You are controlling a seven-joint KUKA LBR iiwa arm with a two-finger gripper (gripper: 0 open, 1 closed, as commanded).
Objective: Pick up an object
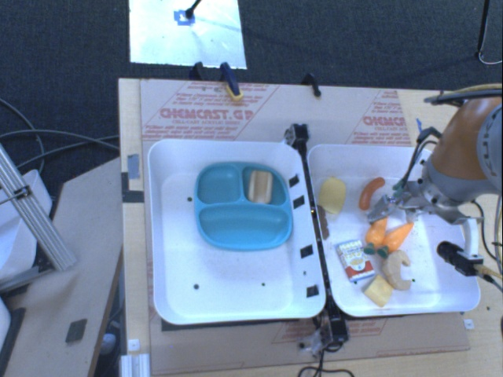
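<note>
Approach step, nothing grasped yet. Gripper (391, 208) hangs low in the right bin (456, 293), just at 12 o'clock of the toy carrot (391, 236) and at 4 o'clock of the toy sausage (371, 192). Can't tell if the pincer is apart or together. Carrot looks like the likely target. Next: drop straight down and centre over it, clear of the small carton (356, 261). The left bin (169, 289) holds a blue divided plate (236, 218).
</note>
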